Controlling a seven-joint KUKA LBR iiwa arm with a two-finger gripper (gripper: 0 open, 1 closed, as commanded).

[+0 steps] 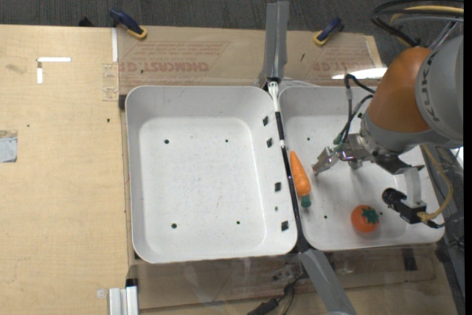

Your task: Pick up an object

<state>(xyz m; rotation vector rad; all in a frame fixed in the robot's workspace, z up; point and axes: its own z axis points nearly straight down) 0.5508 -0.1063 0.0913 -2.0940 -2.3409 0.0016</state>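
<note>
A toy carrot (298,172), orange with a green top, lies along the left wall of the right bin (324,236). A round orange toy fruit (364,219) with a green leaf sits near that bin's front edge. My gripper (335,158) hangs over the middle of the right bin, just right of the carrot and up-left of the fruit. Its fingers (322,161) stand open with nothing between them. The grey arm with its orange band (402,96) reaches in from the right and hides part of the bin's far right side.
The left bin (136,158) sits beside it, with a clipped divider (279,144) running between the two. A black cable and connector (404,204) hang by the wrist near the fruit. Cardboard and clamps line the back edge.
</note>
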